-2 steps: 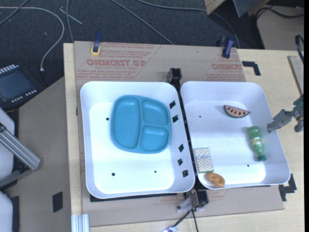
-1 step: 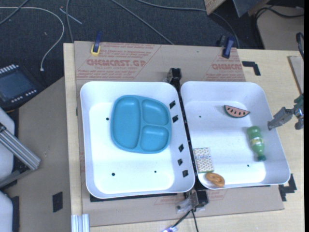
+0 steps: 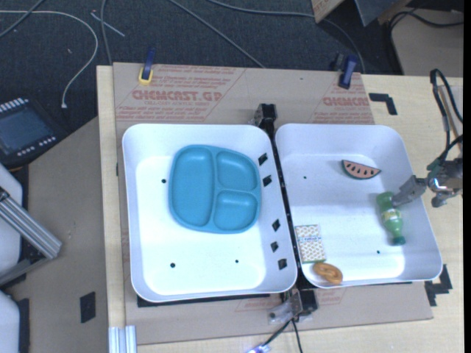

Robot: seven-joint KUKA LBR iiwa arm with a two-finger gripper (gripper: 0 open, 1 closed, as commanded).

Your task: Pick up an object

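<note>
Tan board table point(image 3: 191, 87), its front edge nearest the lens, bears two shallow white bins. Left white bin point(image 3: 140, 219), well away from the gripper point(image 3: 412, 190), holds a blue three-compartment plastic tray point(image 3: 215, 188). Right white bin point(image 3: 346, 197) lies under the gripper; whether the gripper is spread or closed cannot be told. Green lumpy toy bottle point(image 3: 392, 219), the likely target, lies just beside and below the gripper tip. It is probably light, rounded and apt to roll, so it is best pinched across its narrow middle. Watermelon-slice toy point(image 3: 360, 170), patterned square packet point(image 3: 310, 243) and small orange pastry-like piece point(image 3: 328, 273) lie farther off.
</note>
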